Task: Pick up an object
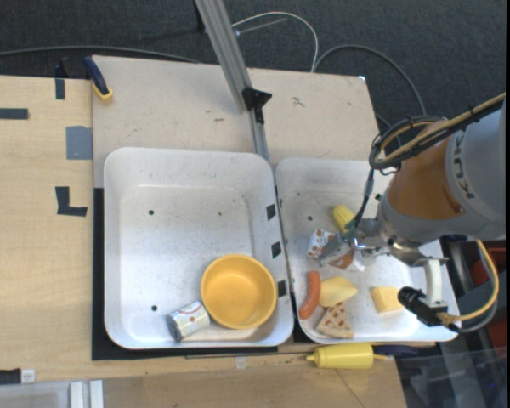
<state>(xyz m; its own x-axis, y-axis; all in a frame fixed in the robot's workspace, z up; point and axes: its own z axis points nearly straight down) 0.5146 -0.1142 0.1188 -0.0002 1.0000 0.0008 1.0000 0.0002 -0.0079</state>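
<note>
My gripper reaches down into the right bin from the right, under the grey and orange wrist. Its tips sit among a small cluster of items: a yellow piece just above, a small white and red packet to the left and a brownish piece beneath. Lower in the same bin lie an orange-red sausage, a pale yellow wedge, a pizza slice and a cheese cube. The arm hides the fingertips.
The left bin holds a yellow bowl and a small tin can at its front. A yellow mustard bottle lies on the bench in front of the right bin. A metal pole slants across the back.
</note>
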